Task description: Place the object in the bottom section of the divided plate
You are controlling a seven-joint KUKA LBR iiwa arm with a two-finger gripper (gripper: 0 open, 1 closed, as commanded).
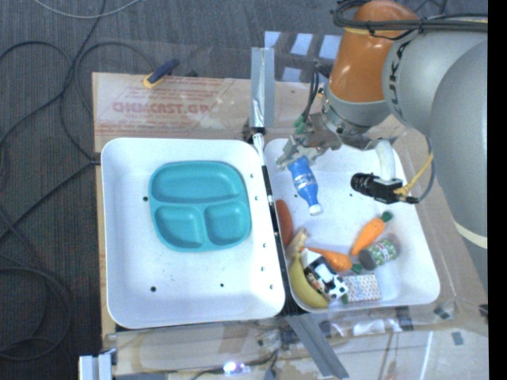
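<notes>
lying just below gripper (305, 150), blue bottle (304, 182) in right bin (412, 279); finger state unclear.

The cardboard sheet (158, 109) bears faint red lettering (too blurred to read).

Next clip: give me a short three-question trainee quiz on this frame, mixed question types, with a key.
1. True or false: the blue bottle lies on the teal divided plate.
2. Which bin holds the two carrots? A) left bin B) right bin
3. Fill in: the tool is above the ____ end of the right bin.

Key: 1. False, the bottle lies in the right bin. 2. B. 3. Far, by the bottle's base.
</notes>
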